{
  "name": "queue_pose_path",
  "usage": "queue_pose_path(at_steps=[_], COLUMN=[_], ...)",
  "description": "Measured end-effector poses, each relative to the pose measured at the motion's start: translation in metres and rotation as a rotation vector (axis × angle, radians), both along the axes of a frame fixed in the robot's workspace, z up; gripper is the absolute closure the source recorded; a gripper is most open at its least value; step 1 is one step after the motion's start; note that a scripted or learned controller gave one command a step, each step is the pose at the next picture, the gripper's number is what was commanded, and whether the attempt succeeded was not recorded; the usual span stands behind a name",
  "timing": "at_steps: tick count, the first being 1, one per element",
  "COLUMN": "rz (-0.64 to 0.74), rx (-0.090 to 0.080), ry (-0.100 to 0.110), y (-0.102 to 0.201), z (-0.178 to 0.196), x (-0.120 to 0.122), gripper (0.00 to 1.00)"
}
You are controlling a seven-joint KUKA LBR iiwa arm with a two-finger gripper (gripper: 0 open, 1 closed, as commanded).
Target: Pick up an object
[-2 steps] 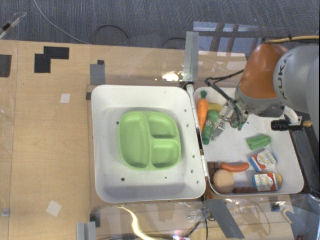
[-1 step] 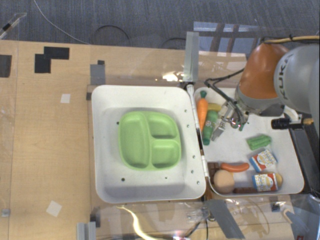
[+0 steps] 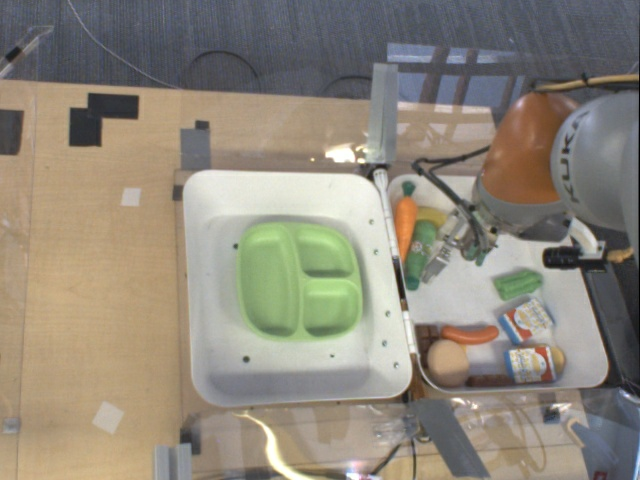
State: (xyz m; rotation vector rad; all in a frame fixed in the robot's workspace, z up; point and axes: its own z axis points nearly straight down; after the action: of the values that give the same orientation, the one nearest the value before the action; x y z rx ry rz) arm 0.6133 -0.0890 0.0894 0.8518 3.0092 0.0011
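Observation:
The right bin (image 3: 472, 293) holds several toy foods. An orange carrot (image 3: 404, 224) and a green bottle-shaped piece (image 3: 422, 244) lie side by side along its left wall, with a yellow piece (image 3: 433, 215) just behind them. My gripper (image 3: 438, 261) reaches in from the right. It hangs low over the bin floor, right beside the green bottle-shaped piece's lower end. Nothing shows as lifted. The grey arm with its orange band (image 3: 525, 158) covers the bin's back right corner.
A green block (image 3: 517, 284), a red sausage (image 3: 470, 335), a tan bun (image 3: 448, 362), a small carton (image 3: 527, 320) and a can (image 3: 530, 364) lie in the right bin's front half. The left bin (image 3: 212, 298) holds a green divided plate (image 3: 298, 280).

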Motion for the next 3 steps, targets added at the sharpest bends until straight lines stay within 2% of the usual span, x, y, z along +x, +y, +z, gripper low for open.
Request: queue_pose_path(at_steps=[1,2,3], rz=[0.059,-0.057,-0.017], rx=[-0.002,-0.004,-0.003], ry=[0.018,0.002,0.005], y=[0.001,0.001,0.001], z=[0.000,0.000,0.000], x=[0.012,0.002,0.009], gripper=[0.00,0.00,0.00])
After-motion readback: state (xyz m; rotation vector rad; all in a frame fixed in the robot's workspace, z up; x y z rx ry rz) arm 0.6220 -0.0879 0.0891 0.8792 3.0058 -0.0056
